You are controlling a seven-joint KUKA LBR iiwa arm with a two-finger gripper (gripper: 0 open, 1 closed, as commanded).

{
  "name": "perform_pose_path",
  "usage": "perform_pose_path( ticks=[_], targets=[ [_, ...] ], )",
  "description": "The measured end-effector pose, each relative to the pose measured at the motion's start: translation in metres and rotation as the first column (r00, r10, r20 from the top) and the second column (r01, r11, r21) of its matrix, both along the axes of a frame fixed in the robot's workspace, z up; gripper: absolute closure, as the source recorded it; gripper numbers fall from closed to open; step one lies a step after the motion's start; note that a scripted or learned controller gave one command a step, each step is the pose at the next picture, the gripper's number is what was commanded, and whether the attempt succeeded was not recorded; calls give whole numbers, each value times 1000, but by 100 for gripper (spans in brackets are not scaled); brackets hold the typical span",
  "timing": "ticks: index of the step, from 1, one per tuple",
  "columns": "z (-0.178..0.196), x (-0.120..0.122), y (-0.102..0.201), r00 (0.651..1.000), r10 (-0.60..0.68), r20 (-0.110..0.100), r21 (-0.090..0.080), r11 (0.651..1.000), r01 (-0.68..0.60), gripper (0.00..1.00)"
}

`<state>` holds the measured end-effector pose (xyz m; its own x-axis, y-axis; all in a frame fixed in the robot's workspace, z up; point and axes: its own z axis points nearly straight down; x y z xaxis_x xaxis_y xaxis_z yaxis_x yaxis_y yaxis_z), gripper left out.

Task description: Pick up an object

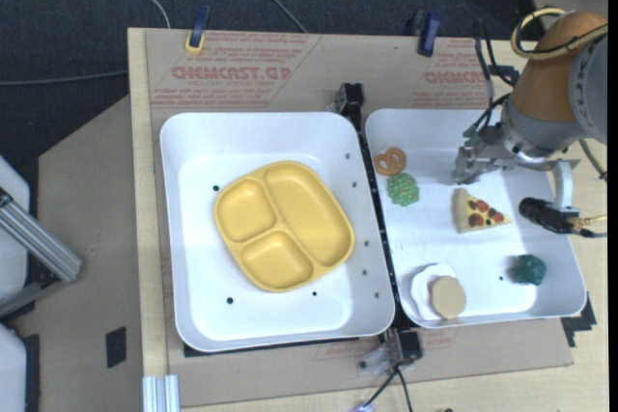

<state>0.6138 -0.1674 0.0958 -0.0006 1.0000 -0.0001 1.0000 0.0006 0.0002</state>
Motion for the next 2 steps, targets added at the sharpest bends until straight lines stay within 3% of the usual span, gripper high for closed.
perform_pose_path(
  ticks=[2],
  targets=[
    [104, 8, 16, 1000, 1, 8, -2, 1000, -1, 100]
  ],
)
